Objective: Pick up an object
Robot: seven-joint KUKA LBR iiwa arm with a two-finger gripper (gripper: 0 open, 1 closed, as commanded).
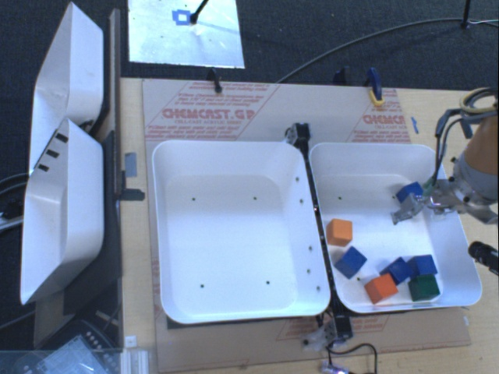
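**Operator:** Where is the gripper, and what does it have?

**Observer:** You see the gripper [407, 206] over the right bin [366, 158], near its right wall, reaching in from the arm [477, 166] on the right. A blue block [409, 191] sits right at its grey fingers [401, 214]. Whether the fingers are spread or pinching that block, you cannot tell from this angle; they blur into one grey shape.

**Operator:** What else lies around it?

**Observer:** Lower in the same bin you have an orange cube [339, 231] near the left wall, with a blue cube [351, 261] just below it. Toward the front edge there is a tight cluster: an orange-red cube [381, 287], a second blue cube [398, 269] touching it, a third blue cube [422, 265] beside that, and a green cube [424, 288] under it.

**Operator:** Anything in the way?

**Observer:** The cluster lies apart from the gripper, below it. The bin's right wall is close by the wrist. The left bin [175, 209] sits beside, sharing the middle divider. Cables [448, 127] loop above the arm.
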